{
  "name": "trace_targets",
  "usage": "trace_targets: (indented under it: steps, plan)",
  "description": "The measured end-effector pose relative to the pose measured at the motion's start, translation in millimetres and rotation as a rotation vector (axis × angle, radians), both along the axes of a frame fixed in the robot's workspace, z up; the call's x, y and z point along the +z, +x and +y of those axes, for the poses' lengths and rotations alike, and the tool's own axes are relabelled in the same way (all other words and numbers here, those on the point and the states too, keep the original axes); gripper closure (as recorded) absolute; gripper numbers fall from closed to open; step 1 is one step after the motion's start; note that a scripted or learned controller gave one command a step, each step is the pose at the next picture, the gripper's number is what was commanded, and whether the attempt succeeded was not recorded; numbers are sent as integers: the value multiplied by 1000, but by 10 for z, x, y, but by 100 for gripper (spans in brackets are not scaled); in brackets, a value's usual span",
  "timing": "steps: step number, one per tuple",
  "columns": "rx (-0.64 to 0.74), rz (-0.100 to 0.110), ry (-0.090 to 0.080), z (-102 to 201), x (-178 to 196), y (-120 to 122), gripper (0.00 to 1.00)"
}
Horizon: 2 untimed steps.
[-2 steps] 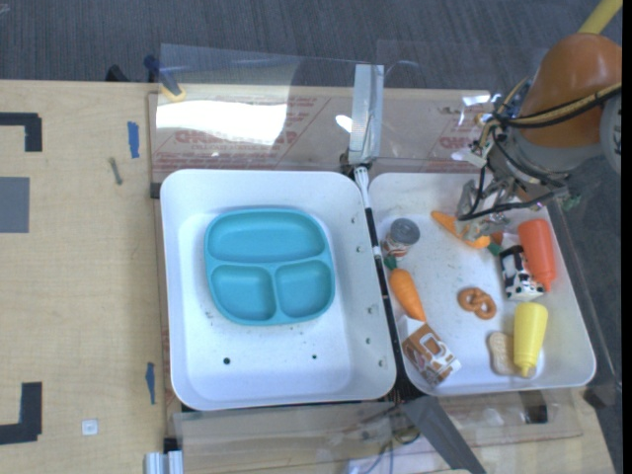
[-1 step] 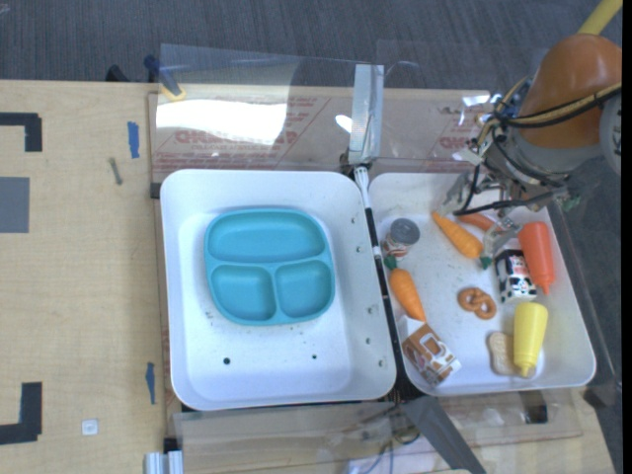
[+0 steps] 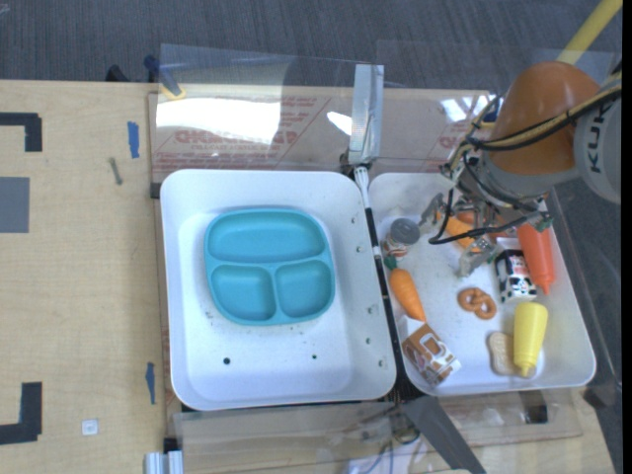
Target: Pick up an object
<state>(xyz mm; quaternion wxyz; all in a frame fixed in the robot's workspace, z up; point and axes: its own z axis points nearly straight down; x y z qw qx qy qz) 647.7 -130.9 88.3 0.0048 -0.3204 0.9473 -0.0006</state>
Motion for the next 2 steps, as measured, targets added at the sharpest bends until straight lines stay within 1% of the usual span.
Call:
trace_targets:
  steps: [1, 2]
  plan:
    - [-167, 0, -2, -309, 9, -1025, 0]
    - [-220, -3, 1, -210, 3, -301, 0]
